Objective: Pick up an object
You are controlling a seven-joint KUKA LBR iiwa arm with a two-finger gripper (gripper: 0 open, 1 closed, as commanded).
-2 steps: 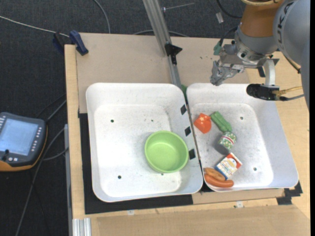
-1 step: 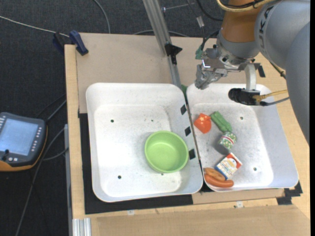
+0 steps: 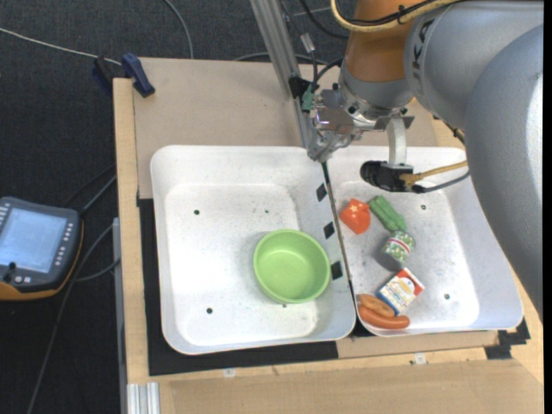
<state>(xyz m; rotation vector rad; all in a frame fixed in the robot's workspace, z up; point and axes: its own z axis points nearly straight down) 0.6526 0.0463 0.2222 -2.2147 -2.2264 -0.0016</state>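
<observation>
Claw: hangs over the far end of the divide between bins; whether apart or together, cannot tell.
Risk: descending here, it likely strikes the rim, grasping nothing.
Red toy: right bin, far-left part, small, rounded, beside green vegetable.

1. The floor is dark, speckled carpet, showing along the left and top.
2. Thin cables trail loosely across the carpet.
3. A tan wooden bench stands on it, its surface bare and pale near the back.
4. A blue clamp grips the bench's far left corner.
5. A handheld control pendant, orange-edged with a grey screen, lies on the floor to the left.
6. A slanted aluminium post rises from the bench's rear.
</observation>
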